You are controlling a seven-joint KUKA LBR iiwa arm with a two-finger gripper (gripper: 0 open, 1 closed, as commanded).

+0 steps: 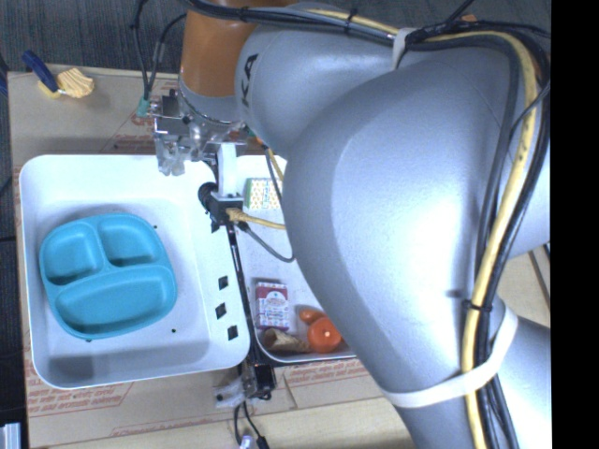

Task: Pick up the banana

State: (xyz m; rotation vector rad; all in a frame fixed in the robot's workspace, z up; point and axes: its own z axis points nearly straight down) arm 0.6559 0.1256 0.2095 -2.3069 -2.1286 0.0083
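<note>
Arm [393, 204]: one, grey and bulky, closest to the lens; it covers most of the frame's right and centre, with an orange band [211, 50] near the top.
Cables [510, 204]: black and yellow, running along the arm; the count is hard to make out.
Gripper [173, 152]: one, small and blurred, over the far rim of the left bin; I cannot tell how far it is open or whether it has hold of anything.
Banana: cannot be made out; it may lie in the covered part of the right bin.
Bins: two. Left bin [37, 181] is in full sight; right bin [271, 352] is mostly hidden under the arm, with only a strip along its left side and near corner showing.
Plate [108, 274]: one, blue, three compartments, flat in the left bin.
Black squares [223, 283]: three, on the left bin's right wall.
Packet [271, 305]: one, red, in the right bin's visible strip.
Orange item [323, 333]: one, round, just beside the packet, partly cut off by the arm.
Box [262, 195]: one, patterned, at the far end of the strip, partly covered.
Bench [94, 110]: brown; one yellow and blue thing [65, 82] lies at its far left, too small to identify.
</note>
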